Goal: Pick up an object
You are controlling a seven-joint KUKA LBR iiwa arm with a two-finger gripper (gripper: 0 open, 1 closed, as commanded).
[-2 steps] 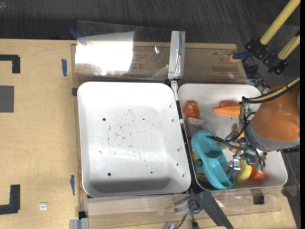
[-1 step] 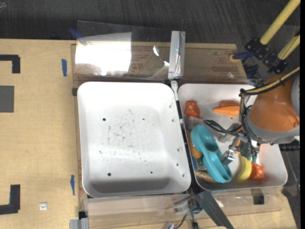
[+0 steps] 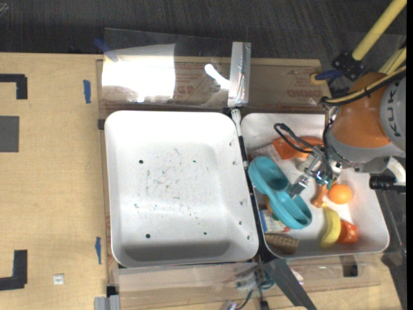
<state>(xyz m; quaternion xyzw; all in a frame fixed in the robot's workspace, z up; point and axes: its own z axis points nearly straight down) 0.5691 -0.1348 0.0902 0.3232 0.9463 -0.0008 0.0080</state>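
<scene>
The right bin holds a pile of small things. A teal scoop lies along its left side. An orange ball sits right of centre, with a yellow banana just below it and a red-orange piece beside the banana. An orange flat item with a black cord lies near the bin's top. My gripper hangs low over the bin's middle, between the scoop's bowl and the orange ball. Its tip is close above the scoop. I see nothing clearly held.
The left bin lies beside the right one, their rims meeting at the centre. A brown item and a printed packet lie at the right bin's lower left. A clear plastic sheet stands behind the bins.
</scene>
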